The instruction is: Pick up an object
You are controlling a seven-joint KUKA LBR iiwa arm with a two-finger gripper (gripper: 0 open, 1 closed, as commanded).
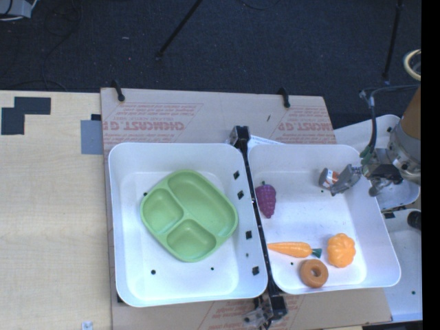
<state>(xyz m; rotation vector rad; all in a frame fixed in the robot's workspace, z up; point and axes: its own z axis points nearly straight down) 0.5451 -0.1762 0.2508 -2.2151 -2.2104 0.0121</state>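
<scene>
Lying crosswise, carrot (291, 249) tip pointing left, gripper (335, 180) apart above

From my remote seat I take the divider (251, 212) between the two bins as my landmark: left of it sits the left bin (130, 280) on the worktop (48, 218), with a sectioned plate (189, 214) lying inside it. Just right of the divider, in the right bin (375, 267), lie the grapes (265, 199), and nearer me the carrot (294, 249), then the doughnut (314, 273) and the pumpkin (341, 249) farther right. The pincer (337, 179) sits over that bin's far right part, well apart from the divider.
</scene>
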